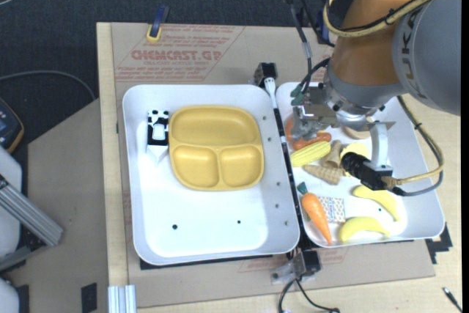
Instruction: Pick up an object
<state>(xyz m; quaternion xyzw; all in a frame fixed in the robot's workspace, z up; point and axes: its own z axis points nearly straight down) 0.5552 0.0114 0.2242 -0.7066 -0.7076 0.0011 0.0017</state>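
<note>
My gripper [311, 121] hangs low over the far left part of the right bin [429, 212], under the orange wrist band. Directly below it lie a small orange-red piece [302, 135] and a yellow corn cob [310, 152]; whether it touches either is unclear. Closer to the front lie a tan waffle-like piece [327, 171], an orange carrot [316, 209], a patterned card [334, 208] and two yellow bananas [378, 200] [362, 229]. The arm covers the bin's far middle.
The left bin [146, 223] holds a yellow divided plate [216, 146] and a small black-and-white item [157, 129] at its far left. A black-tipped cable part [361, 168] hangs from the arm over the right bin. A blue-yellow clamp [156, 26] sits on the board behind.
</note>
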